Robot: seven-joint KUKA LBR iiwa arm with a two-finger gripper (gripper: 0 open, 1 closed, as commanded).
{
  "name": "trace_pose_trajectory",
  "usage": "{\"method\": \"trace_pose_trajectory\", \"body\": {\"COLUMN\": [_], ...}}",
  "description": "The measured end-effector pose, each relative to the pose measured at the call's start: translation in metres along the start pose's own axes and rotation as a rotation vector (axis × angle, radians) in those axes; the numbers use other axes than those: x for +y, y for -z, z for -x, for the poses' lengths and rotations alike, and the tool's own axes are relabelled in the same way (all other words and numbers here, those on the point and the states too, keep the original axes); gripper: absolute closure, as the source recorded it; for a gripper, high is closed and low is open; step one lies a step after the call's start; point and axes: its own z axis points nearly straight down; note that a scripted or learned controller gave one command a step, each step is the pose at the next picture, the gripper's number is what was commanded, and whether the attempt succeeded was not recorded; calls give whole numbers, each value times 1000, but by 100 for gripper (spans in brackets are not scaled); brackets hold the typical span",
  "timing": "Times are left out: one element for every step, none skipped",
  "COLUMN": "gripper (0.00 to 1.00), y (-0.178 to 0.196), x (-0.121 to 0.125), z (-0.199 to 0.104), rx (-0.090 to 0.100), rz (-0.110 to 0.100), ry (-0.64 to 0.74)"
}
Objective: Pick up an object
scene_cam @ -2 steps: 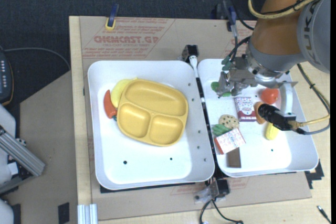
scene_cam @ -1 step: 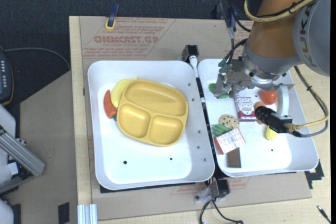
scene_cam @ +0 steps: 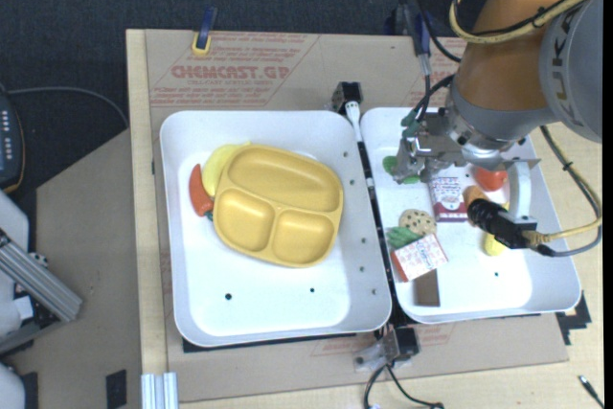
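Brown flat block (scene_cam: pixel 425 287) lies at the right bin's (scene_cam: pixel 536 297) near edge, behind it a red-and-white packet (scene_cam: pixel 419 255), its print too small to read, and a cookie (scene_cam: pixel 415 221). Over that bin's far end hangs the gripper (scene_cam: pixel 419 157) above a green item (scene_cam: pixel 400 166); whether it grips anything cannot be told. Left, a yellow divided tray (scene_cam: pixel 276 204) fills the other bin (scene_cam: pixel 192 292), and the cardboard (scene_cam: pixel 230 70) reads "CHEMCAST".

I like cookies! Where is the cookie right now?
The cookie lies in the right bin, near its left wall, just above a red-and-white packet and below the gripper.
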Motion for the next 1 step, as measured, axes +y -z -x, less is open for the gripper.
{"method": "trace_pose_trajectory", "body": {"gripper": [100], "y": [-5], "x": [6], "z": [-4], "rx": [-1], "rz": [2], "ry": [2]}}
